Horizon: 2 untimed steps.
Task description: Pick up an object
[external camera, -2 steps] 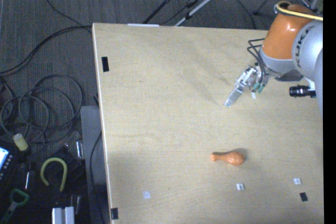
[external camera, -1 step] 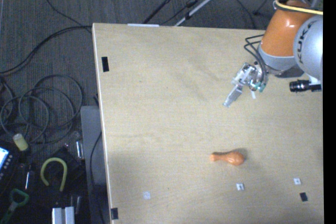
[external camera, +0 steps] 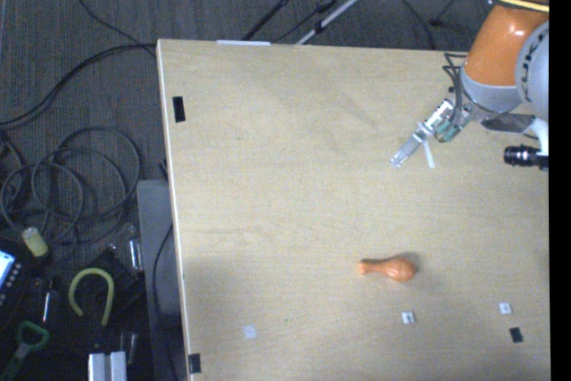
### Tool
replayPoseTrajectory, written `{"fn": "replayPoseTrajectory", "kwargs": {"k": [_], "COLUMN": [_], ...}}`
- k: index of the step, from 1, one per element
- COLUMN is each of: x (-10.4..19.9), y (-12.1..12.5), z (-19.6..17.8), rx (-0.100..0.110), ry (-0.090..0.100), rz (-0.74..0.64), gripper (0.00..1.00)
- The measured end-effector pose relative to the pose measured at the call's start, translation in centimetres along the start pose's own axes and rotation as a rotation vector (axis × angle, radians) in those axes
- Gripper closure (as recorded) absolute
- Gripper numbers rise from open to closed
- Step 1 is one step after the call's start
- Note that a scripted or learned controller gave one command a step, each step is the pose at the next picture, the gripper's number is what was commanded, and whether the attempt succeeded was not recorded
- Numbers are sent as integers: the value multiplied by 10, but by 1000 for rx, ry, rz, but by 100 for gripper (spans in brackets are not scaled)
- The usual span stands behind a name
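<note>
While the gripper hovers at right, fingers apparently spread, gripping nothing.
An orange pear-shaped object lies lower centre on the tan board; cables crowd the left floor.

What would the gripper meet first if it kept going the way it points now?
The gripper points down and to the view's left, toward bare bench top. That wood surface looks like the first contact; its height above it is unclear. The orange object lies nearer the camera, off that line.
</note>
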State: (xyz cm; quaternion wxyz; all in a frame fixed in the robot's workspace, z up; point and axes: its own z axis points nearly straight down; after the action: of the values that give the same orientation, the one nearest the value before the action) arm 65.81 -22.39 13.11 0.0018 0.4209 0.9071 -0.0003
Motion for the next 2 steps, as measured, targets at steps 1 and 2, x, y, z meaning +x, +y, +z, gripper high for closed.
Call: {"fn": "replayPoseTrajectory", "kwargs": {"k": [1,2], "x": [12,11], "y": [16,17], "z": [33,23], "rx": [1,0], "ry": [1,-2], "rz": [-141,-141], "gripper": [0,100]}}
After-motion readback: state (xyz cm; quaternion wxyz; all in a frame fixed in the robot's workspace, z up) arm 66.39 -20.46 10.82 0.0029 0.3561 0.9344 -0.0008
